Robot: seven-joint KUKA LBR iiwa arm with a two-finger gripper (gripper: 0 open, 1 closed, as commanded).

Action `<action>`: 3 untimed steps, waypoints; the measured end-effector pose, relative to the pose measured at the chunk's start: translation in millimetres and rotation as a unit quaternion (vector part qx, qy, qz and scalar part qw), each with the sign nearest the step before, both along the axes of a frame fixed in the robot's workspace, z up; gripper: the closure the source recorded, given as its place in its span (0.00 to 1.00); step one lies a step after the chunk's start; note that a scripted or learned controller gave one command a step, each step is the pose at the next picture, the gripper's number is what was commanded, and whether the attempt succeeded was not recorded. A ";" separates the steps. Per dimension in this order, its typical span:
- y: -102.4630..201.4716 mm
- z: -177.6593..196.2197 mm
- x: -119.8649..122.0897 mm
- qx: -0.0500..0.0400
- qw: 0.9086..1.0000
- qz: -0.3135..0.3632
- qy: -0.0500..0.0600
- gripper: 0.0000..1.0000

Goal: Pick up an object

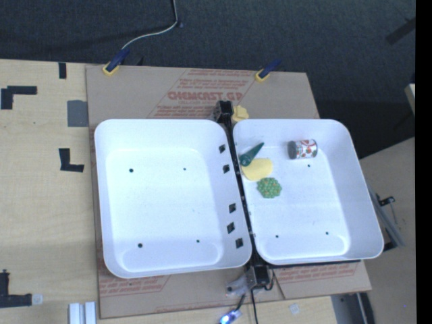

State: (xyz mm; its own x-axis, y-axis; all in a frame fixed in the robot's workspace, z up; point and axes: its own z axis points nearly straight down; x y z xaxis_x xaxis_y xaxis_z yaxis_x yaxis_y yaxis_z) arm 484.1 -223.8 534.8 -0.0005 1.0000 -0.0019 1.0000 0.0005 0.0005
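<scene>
Camera view | right white plastic bin [337, 241]: small red-and-white can [303, 148] upper right; teal cone [251, 154], yellow lump [257, 169], green knobbly ball [269, 187] clustered by divider wall | finger state: cannot tell | risk: crowded cluster against the wall likely causes a missed or double grasp.

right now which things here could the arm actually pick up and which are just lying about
For the job, all in the right bin:
- small can
- dark green cone-shaped piece
- yellow piece
- green bumpy ball

Just lying about:
- left bin
- cardboard sheet
- two clamps at its top edge
- cable
</scene>
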 end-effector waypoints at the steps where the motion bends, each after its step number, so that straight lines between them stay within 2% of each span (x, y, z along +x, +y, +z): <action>1: 133.1 0.4 0.6 0.002 1.000 0.007 0.000 1.00; 2: 45.4 -0.2 -0.5 -0.001 1.000 -0.003 0.000 1.00; 3: -2.5 -0.3 -0.3 0.000 1.000 -0.002 0.000 1.00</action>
State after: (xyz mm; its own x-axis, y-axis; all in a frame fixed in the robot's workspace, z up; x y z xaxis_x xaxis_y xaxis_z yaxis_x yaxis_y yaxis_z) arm 483.7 -226.3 534.5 0.0029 1.0000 -0.0028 1.0000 -0.0029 0.0006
